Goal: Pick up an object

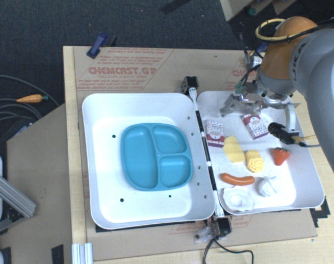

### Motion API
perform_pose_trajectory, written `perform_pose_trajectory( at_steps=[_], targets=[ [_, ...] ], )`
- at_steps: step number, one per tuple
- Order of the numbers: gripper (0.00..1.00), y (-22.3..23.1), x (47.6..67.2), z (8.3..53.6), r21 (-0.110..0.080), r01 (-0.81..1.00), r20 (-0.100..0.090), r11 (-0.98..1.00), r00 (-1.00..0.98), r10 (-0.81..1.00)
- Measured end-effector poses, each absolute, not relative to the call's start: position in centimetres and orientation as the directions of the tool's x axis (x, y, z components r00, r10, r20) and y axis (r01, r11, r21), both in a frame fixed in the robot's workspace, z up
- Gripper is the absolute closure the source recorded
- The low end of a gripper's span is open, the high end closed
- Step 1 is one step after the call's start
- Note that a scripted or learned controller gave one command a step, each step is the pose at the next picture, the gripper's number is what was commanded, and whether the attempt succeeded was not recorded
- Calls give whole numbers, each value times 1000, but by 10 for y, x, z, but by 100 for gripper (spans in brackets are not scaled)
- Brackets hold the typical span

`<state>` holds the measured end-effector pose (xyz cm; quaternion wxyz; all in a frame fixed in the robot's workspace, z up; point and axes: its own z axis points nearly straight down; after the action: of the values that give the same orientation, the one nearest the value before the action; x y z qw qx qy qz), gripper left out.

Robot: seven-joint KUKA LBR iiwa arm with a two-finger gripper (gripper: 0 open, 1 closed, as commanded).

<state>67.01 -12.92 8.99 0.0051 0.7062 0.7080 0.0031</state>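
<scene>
Grey and orange, the arm [299, 54] is reaching over the right bin [307, 188] — beside the left bin [100, 202] carrying a blue divided plate [155, 155] — its gripper [256, 100] hanging, grip state impossible to tell, above a red-and-white packet [255, 126], near a yellow block [233, 149], a sausage [237, 179] and a strawberry [280, 155].

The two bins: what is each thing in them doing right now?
Blue plastic divided plate: flat in the left white bin.
Red-and-white packet: lying flat in the right white bin.
Yellow cheese wedge: lying flat.
Yellow corn cob: lying flat.
Red strawberry: on its side.
Orange hot dog sausage: lying flat.
Claw: low over the right bin.
</scene>
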Motion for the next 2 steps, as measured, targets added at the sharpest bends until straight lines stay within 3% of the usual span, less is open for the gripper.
perform_pose_trajectory(
  at_steps=[2],
  targets=[
    [0, -122, 669, 90, 10, 1000, -6, 1, -1, 1000]
  ],
)
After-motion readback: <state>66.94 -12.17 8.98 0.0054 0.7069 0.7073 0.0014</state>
